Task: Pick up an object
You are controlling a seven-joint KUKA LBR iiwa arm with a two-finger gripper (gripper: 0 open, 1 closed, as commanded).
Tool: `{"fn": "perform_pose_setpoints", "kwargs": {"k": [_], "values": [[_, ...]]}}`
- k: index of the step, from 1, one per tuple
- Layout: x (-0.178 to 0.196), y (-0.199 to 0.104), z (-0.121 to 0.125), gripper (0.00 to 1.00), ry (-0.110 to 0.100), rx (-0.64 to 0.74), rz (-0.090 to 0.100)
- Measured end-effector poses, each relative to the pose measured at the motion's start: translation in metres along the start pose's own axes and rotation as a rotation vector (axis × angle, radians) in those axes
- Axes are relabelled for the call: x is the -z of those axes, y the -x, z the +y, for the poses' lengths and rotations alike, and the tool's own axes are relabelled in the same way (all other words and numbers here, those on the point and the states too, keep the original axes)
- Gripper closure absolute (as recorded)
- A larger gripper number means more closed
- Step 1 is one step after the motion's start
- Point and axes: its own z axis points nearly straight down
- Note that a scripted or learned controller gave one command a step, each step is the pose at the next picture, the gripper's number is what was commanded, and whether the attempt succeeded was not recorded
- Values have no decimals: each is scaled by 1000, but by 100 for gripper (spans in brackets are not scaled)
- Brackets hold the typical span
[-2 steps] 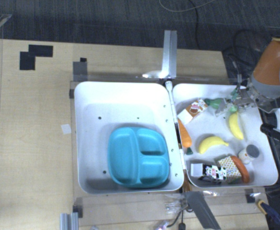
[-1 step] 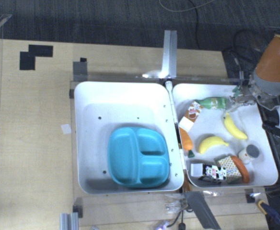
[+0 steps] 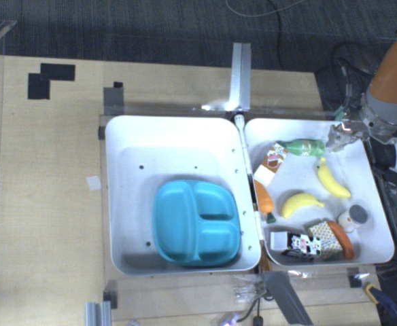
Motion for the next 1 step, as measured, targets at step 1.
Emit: {"fn": "perform_pose_setpoints", "kwargs": {"k": [1], "values": [[0, 0, 0, 0, 0, 1, 0]]}}
